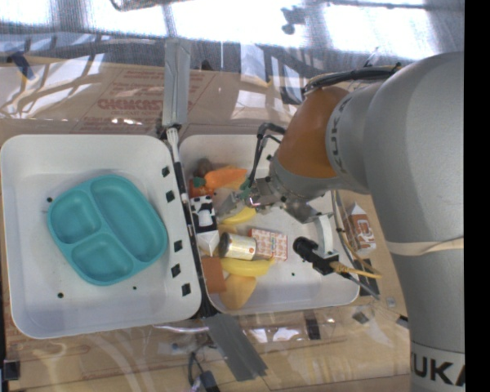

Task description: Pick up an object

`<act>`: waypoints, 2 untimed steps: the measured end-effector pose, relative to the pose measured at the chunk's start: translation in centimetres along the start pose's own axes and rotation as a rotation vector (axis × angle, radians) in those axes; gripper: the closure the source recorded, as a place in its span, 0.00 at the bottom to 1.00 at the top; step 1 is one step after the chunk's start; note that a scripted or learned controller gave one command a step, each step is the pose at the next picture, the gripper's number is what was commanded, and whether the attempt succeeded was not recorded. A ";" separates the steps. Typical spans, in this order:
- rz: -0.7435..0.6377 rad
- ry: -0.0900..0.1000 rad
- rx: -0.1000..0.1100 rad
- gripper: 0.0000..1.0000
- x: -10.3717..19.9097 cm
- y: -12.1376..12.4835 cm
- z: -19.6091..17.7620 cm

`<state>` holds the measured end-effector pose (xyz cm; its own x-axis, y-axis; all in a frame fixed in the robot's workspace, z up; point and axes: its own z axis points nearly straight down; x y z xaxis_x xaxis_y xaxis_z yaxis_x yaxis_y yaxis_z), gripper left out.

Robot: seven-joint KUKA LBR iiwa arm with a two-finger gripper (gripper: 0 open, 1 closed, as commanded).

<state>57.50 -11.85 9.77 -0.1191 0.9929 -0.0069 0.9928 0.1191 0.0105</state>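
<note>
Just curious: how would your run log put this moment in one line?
gripper: over object pile, right bin | teal tray: left bin | grasp: unconfirmed

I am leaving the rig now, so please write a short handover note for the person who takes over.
Gripper is low over the right bin, by the yellow piece; nothing seen held.
Right bin also has an orange piece, a can and a small carton. The teal plate lies in the left bin.
Done: nothing lifted. Left: grasp one thing, raise it.
</note>
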 end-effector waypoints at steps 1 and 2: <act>-0.209 0.007 0.009 0.00 0.4 -0.9 -2.0; -0.129 0.008 0.013 0.00 -3.7 4.0 0.7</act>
<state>61.95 -15.08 9.12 -0.2456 0.9694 0.0006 0.9694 0.2456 -0.0028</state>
